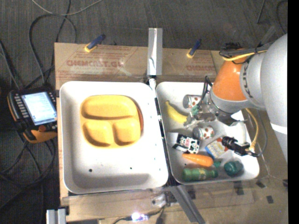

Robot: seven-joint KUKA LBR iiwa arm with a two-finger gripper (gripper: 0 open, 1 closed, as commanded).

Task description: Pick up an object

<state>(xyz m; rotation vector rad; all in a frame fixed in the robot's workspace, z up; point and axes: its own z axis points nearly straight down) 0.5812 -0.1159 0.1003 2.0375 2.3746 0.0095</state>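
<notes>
white right bin [174, 164]: banana [174, 113], two cans, carrot [198, 159], green bottle [200, 173]. gripper [200, 116] low between banana and spotted can [204, 133]; finger state cannot tell. advice: centre on one item, descend straight, avoid neighbours.

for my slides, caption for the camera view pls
KUKA arm's gripper lowered into the right bin among banana, cans and carrot; yellow tray in left bin.

Faint red print, too blurred to read, on the cardboard sheet [98, 64] behind the bins.
</notes>
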